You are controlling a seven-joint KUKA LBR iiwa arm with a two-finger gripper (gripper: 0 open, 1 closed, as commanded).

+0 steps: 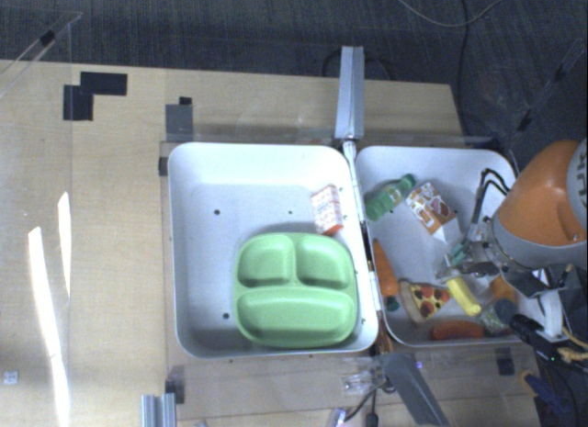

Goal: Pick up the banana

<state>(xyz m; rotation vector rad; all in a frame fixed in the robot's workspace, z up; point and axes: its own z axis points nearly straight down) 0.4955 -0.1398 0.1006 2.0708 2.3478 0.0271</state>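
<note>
Banana (464, 296) lies near the front of the right bin (404, 170), a short yellow piece on the white floor, just below and a touch left of my jaws (471, 265). Its long axis runs on a slant, from upper left near the pizza slice (426, 299) down toward the lower right, where it ends close to the sausage (456, 331) along the front wall. My wrist hangs over the right side of that bin, with the orange band above it, and the metal parts at its tip sit right by the banana's upper end. Whether they touch it I cannot make out, and I cannot tell if the jaws stand open or closed; the parts are too small and tangled with cable here.

What the coming move turns on, as I judge it, is that slant: I would want the jaws to close across the banana's narrow width, so they should be turned square to its long axis and brought a little down and left over its middle.

The pizza slice is just beside it on the left, and could be caught along with it. A carrot (386, 273) lies along the left wall, well clear.
</note>
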